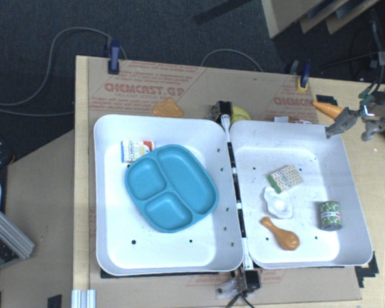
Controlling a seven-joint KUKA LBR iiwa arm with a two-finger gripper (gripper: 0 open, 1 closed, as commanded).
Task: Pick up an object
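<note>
An object to pick had not been chosen yet, as far as I could judge. The surface carried two white bins. The left bin held a blue divided plate at its centre, with a small carton at the plate's ten o'clock. In the right bin lay a striped packet, a white lump just below it, a tan drumstick toy at six o'clock, and a green can at three o'clock. The claw hung outside the right bin at its two o'clock; I could not tell whether it was spread or pressed together. The approach seemed barely begun. Next it would need to swing inward over one item and descend.
</note>
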